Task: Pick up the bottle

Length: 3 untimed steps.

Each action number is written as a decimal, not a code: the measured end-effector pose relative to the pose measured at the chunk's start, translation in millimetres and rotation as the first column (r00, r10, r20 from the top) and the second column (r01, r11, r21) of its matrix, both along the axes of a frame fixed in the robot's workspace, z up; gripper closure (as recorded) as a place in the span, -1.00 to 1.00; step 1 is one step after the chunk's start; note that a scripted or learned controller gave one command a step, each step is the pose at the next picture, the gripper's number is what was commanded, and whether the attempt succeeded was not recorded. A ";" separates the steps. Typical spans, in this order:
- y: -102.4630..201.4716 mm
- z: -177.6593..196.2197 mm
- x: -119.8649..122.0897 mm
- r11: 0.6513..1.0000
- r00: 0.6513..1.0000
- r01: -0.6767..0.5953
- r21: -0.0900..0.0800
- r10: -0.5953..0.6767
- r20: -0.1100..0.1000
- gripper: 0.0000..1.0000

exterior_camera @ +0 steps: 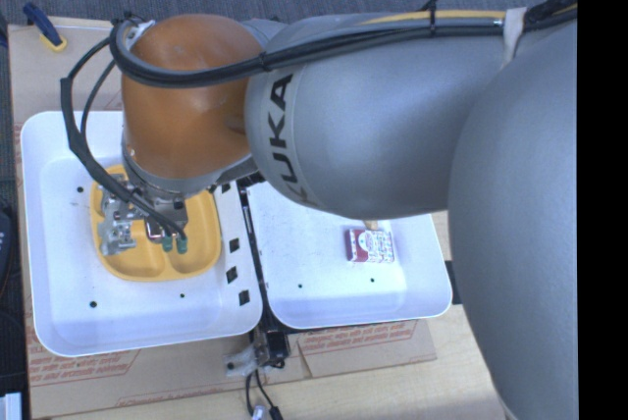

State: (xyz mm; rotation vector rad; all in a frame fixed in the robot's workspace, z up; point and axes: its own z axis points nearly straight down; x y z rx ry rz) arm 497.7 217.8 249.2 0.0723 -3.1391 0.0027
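The gripper (pixel 147 230) hung over a yellow bottle (pixel 201 246) in the left bin (pixel 49 212); whether its pincer was apart, I cannot tell.

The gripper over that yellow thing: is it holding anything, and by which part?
Cannot be told. The gripper sits low over the yellow object in the left bin, hiding any contact.
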 end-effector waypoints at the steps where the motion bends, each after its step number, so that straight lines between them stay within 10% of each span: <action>1: 0.1 10.5 0.7 1.000 1.000 -0.004 -0.001 0.004 0.001 1.00; 2: -0.3 98.6 25.3 0.969 0.969 -0.245 0.001 0.245 0.005 1.00; 3: -82.2 83.7 0.3 0.955 0.955 -0.298 0.000 0.298 0.002 1.00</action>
